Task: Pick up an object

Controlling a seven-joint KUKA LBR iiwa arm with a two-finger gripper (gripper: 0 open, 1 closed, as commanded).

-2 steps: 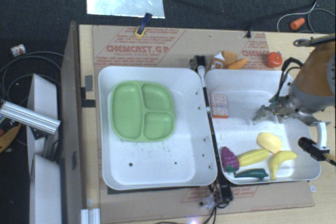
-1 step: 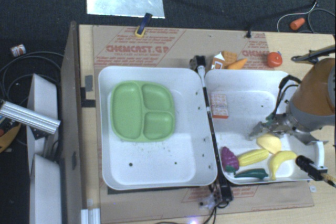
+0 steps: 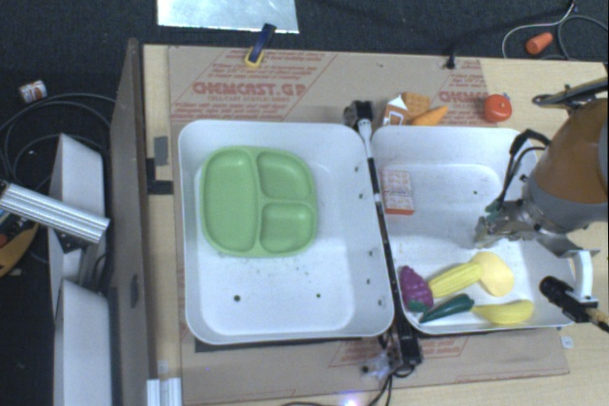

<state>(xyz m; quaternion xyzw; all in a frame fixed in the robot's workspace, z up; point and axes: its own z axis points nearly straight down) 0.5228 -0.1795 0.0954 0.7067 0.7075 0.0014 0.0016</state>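
Camera view: smooth green divided plate [image 3: 259,202], glossy white bin [image 3: 219,309].

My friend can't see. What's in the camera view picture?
A robot arm reaches from the right over a white bin holding toy corn, a banana and purple grapes. The left bin holds a green divided plate.

Two white bins side by side on worktop [image 3: 285,76]. Left bin [image 3: 205,299]: green divided plate [image 3: 258,202]. Right bin [image 3: 447,162]: small card [image 3: 397,190] near left wall; purple item [image 3: 414,285], corn cob [image 3: 455,279], green item [image 3: 447,308] and banana [image 3: 504,310] clustered at front edge. End effector [image 3: 495,225] low over right bin, above the cluster.
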